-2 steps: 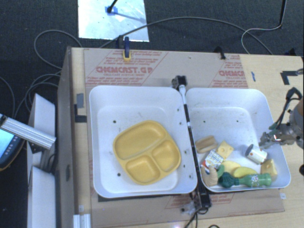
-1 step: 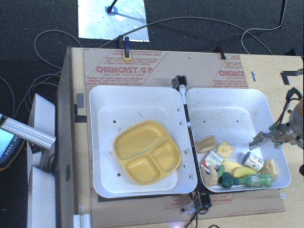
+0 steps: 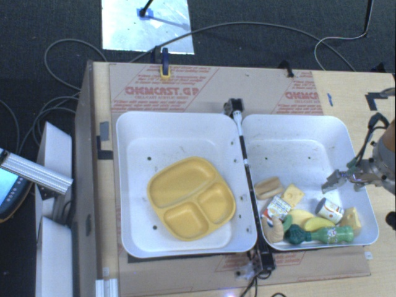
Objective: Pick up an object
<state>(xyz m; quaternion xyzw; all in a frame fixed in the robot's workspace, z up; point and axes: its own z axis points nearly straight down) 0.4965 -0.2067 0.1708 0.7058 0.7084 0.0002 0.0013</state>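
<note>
My gripper [image 3: 345,184] hangs over the right side of the right bin [image 3: 297,135], reaching in from the right edge. Its fingers look spread, with nothing between them. Just below it lies a small white can [image 3: 330,210]. Along the bin's front sit several toy foods: a tan bread block [image 3: 268,187], a yellow cheese square [image 3: 292,195], a small printed box [image 3: 278,208], a banana [image 3: 306,219], a green vegetable [image 3: 315,234] and a pale yellow wedge [image 3: 352,218].
The left bin [image 3: 142,135] holds a yellow divided plate [image 3: 190,197]. A black divider strip [image 3: 243,153] runs between the bins. Cables trail over the dark floor behind the bench, and a grey rail [image 3: 34,171] sticks out at far left.
</note>
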